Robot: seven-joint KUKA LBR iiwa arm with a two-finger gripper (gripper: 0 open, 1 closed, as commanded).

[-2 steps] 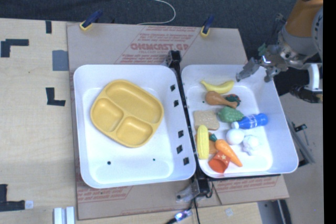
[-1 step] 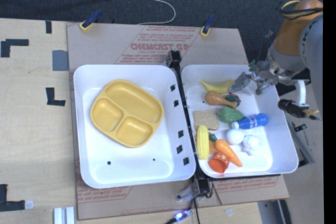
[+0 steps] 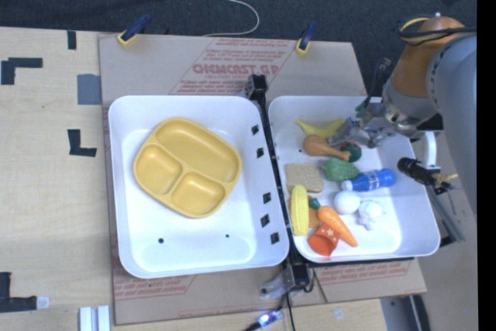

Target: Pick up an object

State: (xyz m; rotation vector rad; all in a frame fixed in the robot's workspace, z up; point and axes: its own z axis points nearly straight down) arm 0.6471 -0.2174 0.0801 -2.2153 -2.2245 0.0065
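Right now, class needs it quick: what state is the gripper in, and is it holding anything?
Gripper: low over the right bin, state cannot be told.

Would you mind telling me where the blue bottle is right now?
The blue bottle lies in the right bin of the camera view, toward its right side, just right of the green vegetable and above the white egg.
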